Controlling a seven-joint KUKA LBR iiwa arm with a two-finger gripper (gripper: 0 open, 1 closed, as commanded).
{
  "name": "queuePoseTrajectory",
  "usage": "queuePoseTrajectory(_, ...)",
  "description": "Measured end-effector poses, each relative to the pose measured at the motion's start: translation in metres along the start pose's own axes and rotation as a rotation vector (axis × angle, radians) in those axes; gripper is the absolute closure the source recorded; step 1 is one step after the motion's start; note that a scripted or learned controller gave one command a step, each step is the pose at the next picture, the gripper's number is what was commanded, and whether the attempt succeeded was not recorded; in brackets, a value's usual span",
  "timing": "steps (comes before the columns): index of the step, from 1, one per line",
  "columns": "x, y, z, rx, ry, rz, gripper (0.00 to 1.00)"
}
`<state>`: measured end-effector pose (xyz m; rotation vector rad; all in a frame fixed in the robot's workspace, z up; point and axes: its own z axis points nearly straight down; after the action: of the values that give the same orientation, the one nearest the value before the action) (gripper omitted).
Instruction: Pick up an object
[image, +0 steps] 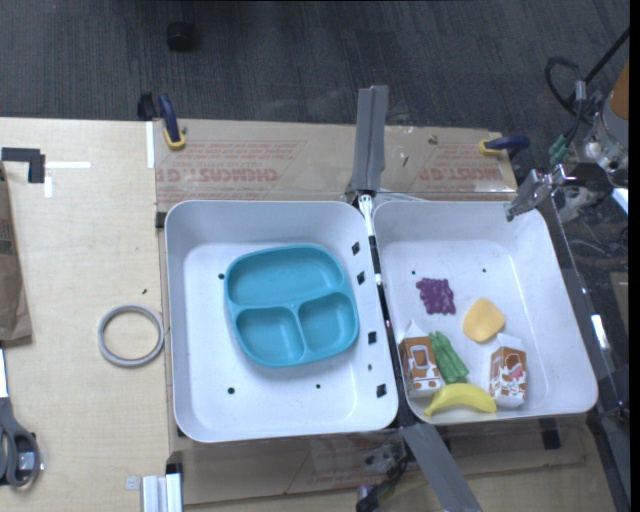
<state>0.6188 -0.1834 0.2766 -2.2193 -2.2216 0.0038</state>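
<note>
The right bin (500, 255) holds a purple grape bunch (435, 294), a yellow wedge-shaped piece (483, 320), a green pod-like item (449, 356), a banana (460, 400) and two small cartons (420, 362) (508, 376), all grouped in its near half. My gripper (528, 196) hangs over the far right corner of that bin, well away from these objects and touching none of them. Nothing shows in it.
A blue divided plate (292, 304) lies in the left bin (200, 250). On the bench to the left are a grey tape ring (131, 334), scissors (18, 452) and a brown bag (12, 270). Clamps (170, 122) (505, 146) grip the cardboard behind the bins.
</note>
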Motion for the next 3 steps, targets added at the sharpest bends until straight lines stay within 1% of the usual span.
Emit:
queuePoseTrajectory(1,-0.027,0.041,-0.077,-0.003,-0.001,0.116,0.0)
queuePoseTrajectory(2,-0.029,0.023,0.095,0.0,0.001,0.01,0.0)
queuePoseTrajectory(3,0.036,-0.034,0.16,0.001,0.001,-0.016,0.0)
